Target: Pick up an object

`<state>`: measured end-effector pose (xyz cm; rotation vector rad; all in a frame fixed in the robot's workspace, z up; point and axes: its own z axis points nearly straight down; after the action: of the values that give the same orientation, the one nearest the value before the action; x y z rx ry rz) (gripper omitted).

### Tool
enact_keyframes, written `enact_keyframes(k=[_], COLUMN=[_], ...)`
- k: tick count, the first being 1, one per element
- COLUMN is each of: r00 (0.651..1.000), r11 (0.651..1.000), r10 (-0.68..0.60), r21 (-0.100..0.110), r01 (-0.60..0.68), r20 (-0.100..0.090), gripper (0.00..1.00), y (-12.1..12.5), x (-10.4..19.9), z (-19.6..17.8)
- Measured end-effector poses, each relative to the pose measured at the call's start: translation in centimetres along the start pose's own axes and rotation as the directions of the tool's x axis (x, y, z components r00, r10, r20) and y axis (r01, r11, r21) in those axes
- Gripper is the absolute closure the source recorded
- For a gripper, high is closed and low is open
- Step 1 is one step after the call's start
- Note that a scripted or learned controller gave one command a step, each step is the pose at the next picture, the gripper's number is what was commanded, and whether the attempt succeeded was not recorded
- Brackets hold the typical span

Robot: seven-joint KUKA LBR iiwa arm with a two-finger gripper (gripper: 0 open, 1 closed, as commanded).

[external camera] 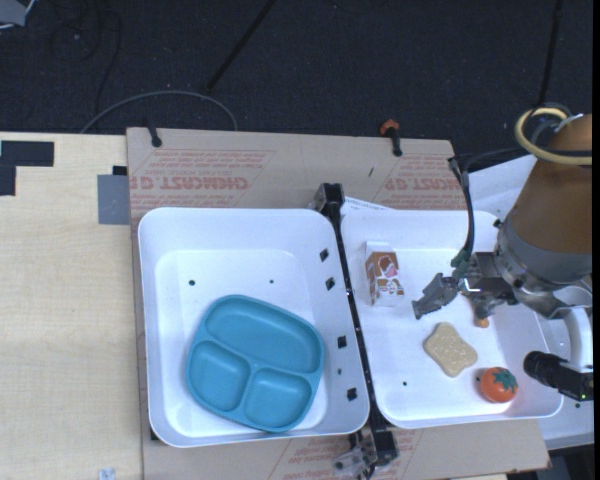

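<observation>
Gripper [442, 293]: dark two-finger unit on the grey arm with orange band, reaching in from the right over the right bin [420, 413]. Fingers seem splayed apart, though the dark metal blurs together and the width of the gap cannot be judged. Nothing sits between them; contact with the bin floor cannot be told.

Small carton [383, 276]: white with a brown and red printed picture, standing just left of the gripper, near but apart. Its print is too small to read.

Biscuit-shaped tan piece [449, 349]: lying flat just below the gripper, apart from it.

Toy tomato [498, 384]: orange-red with a green top, below and to the right of the gripper, near the bin's lower right corner.

Blue divided plate [255, 363]: three compartments, in the left bin [165, 268], well to the left of and below the gripper.

Cardboard sheet [280, 173]: brown, beneath both bins; red print above the left bin, reading upside down, appears as "CHEMCAST G.P."; a second partial print shows above the right bin.
</observation>
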<state>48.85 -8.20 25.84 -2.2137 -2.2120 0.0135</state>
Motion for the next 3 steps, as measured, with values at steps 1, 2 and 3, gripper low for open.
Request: enact_keyframes(k=[1,2,3], r00=[1.0,1.0,1.0], r11=[1.0,1.0,1.0], r10=[-0.001,0.0,0.0], r21=[-0.01,-0.004,-0.003], r01=[0.001,0.0,0.0], r20=[0.001,0.0,0.0], gripper=[0.0,0.0,0.0], y=[0.2,0.2,-0.4], x=[0.0,0.1,-0.1], z=[-0.5,5.9,12.2])
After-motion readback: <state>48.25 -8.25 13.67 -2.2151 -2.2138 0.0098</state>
